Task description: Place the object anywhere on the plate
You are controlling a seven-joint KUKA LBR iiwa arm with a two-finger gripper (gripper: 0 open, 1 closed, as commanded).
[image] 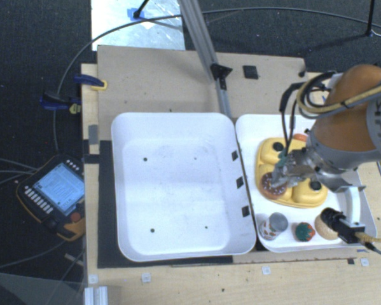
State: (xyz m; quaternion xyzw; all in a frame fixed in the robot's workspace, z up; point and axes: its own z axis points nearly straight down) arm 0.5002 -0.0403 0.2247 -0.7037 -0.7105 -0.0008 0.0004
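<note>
My pincer [283, 172], its opening impossible to judge, hovers over the brown sprinkled toy doughnut [273, 184] on the yellow plastic plate [304, 197]; it looks light, rigid, best pinched across its rim.

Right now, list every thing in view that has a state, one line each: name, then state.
gripper: low over the yellow plate, fingers too blurred to read.
yellow plate: flat in the right bin, near its middle.
donut: lying on the yellow plate's near edge, under the gripper.
small jar: in the right bin's near edge.
green ball: resting beside the small jar.
left bin: level on the bench.
</note>
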